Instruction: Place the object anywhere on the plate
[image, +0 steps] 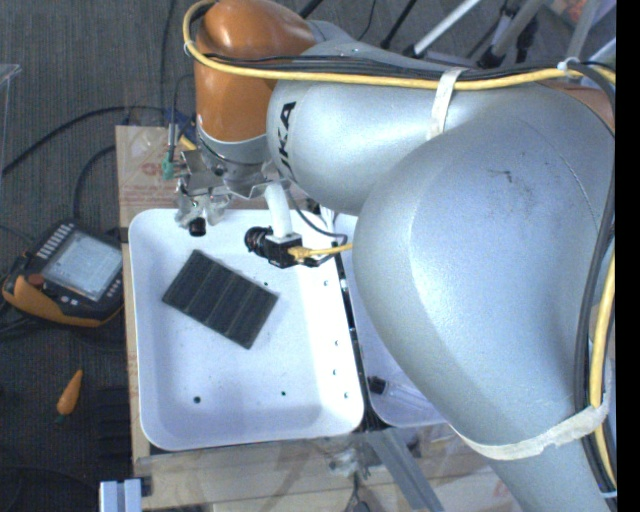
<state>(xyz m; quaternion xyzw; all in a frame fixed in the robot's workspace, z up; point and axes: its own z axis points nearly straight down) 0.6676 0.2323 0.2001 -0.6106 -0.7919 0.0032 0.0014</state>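
Note:
A dark grey ribbed rectangular plate (220, 298) lies flat in the left white bin (175, 400), left of its middle. My gripper (230, 228) hangs over the bin's far edge, just beyond the plate's far corner and apart from it. A small black and yellow piece (280, 247) sits right at the gripper's right side, with a thin yellow strand running off to the right. I cannot tell whether this piece is a loose object or part of the gripper. The orange wrist band (240, 60) rises above it.
The bulky grey arm (480, 230) covers most of the right bin (390, 400). Left of the bench, on the floor, lie a hand-held control pendant (70, 272) and a small orange item (68, 392). Cables trail over the carpet at the far left.

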